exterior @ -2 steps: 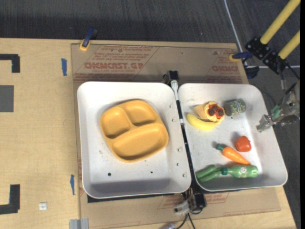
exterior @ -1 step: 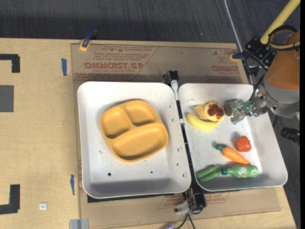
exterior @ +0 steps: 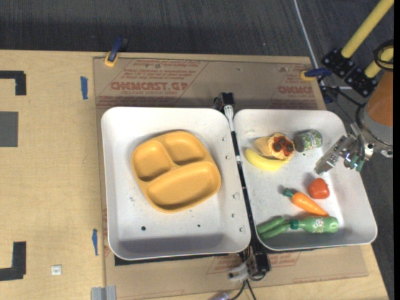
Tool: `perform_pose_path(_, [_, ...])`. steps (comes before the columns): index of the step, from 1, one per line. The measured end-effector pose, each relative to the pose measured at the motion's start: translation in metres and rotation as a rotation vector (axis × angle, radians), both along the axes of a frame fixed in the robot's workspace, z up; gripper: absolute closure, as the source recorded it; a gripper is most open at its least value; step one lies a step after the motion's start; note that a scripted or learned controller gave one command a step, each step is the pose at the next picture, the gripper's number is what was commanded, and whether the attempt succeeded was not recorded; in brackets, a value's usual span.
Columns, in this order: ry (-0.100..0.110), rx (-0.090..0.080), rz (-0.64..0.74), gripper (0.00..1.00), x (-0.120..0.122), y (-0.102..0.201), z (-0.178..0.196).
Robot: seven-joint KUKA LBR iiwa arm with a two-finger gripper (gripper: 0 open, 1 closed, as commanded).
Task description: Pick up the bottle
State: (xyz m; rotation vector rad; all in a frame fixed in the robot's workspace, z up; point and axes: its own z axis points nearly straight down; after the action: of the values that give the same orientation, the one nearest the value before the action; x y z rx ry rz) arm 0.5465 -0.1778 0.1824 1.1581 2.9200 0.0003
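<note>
The bottle point(exterior: 317, 225) is green with a pale speckled pattern. It lies on its side along the near edge of the right bin point(exterior: 356, 199), its neck pointing left toward a dark green vegetable point(exterior: 272, 227). My gripper point(exterior: 341, 161) hangs over the right edge of that bin, up and to the right of the bottle and well apart from it. It is open, with nothing between its fingers point(exterior: 326, 162).
In the right bin with the bottle are a carrot point(exterior: 305, 202), a red tomato point(exterior: 319, 189), a banana point(exterior: 264, 161), a pastry point(exterior: 279, 145) and a grey-green lump point(exterior: 308, 140). In the left bin point(exterior: 119, 186) lies an orange divided plate point(exterior: 175, 169).
</note>
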Motion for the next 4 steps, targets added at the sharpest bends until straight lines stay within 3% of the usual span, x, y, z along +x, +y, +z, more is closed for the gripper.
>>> perform_pose_path(1, [-0.009, -0.002, 0.112, 1.00, 0.047, -0.004, -0.095])
perform_pose_path(2, [-0.005, -0.002, -0.005, 1.00, 0.033, -0.041, 0.014])
perform_pose_path(3, [-0.003, -0.003, 0.191, 1.00, 0.095, -0.046, -0.073])
perform_pose_path(4, [0.032, -0.003, 0.239, 1.00, 0.103, -0.024, -0.095])
